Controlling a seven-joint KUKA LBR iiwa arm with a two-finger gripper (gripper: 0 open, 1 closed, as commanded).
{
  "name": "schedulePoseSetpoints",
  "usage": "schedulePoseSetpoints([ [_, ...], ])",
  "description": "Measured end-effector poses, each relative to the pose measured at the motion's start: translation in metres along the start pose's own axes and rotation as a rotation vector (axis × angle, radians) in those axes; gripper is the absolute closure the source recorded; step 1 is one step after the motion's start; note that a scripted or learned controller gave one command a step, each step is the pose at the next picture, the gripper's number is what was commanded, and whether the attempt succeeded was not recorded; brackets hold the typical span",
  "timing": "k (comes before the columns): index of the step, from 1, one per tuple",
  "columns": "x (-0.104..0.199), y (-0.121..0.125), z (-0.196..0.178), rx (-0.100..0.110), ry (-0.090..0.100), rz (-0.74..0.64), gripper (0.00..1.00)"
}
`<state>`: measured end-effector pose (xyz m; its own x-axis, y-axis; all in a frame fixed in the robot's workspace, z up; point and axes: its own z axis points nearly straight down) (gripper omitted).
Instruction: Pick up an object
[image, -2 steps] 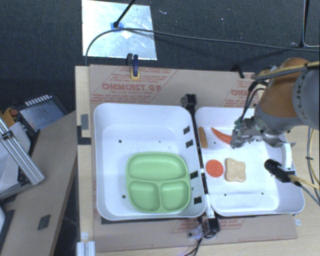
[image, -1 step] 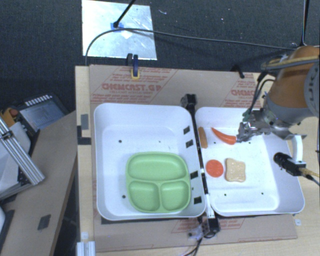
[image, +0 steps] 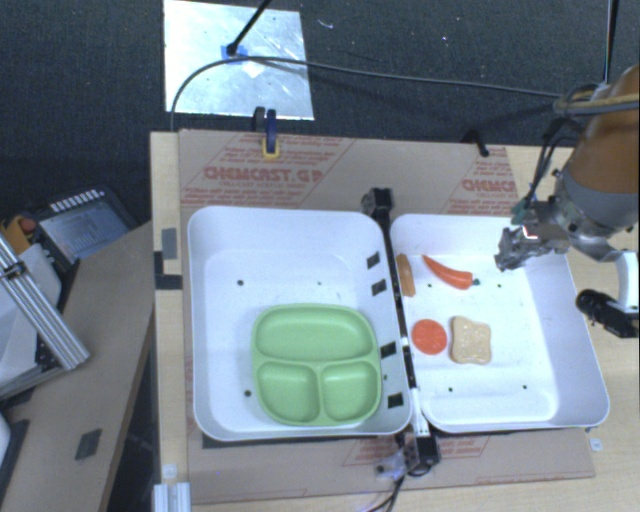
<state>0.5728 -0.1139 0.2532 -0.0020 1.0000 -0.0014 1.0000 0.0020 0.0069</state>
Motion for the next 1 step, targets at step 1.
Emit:
schedulePoseSetpoints([
  [1, 0.0511, -0.0034, 0.0107, 0.006, 0.002, -0.006, 1.00],
])
